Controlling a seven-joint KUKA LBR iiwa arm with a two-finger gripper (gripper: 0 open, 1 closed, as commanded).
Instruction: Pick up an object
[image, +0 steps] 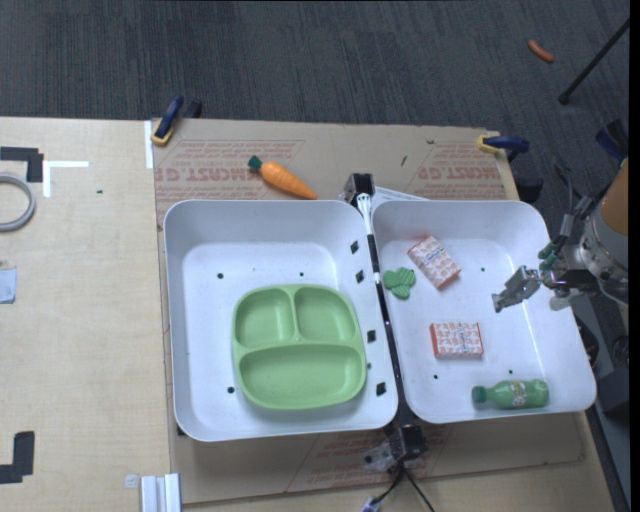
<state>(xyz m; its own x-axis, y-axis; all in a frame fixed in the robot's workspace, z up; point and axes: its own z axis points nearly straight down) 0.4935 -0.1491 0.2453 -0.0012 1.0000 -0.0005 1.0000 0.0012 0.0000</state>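
Observation:
The right bin (560, 345) holds several objects. A pink and white box (434, 262) lies near its back. A small green toy (400, 282) sits by the left wall. A red and white box (457, 340) lies flat in the middle, and a green bottle (511, 394) lies on its side at the front. My gripper (512, 290) hangs over the right part of this bin, to the right of both boxes and apart from them. I see nothing in it.
The left bin (190, 300) carries a green divided plate (298, 346). An orange carrot (283, 177) lies on the cardboard behind the bins. Clamps sit at the cardboard's back corners. The arm enters over the right bin's right rim.

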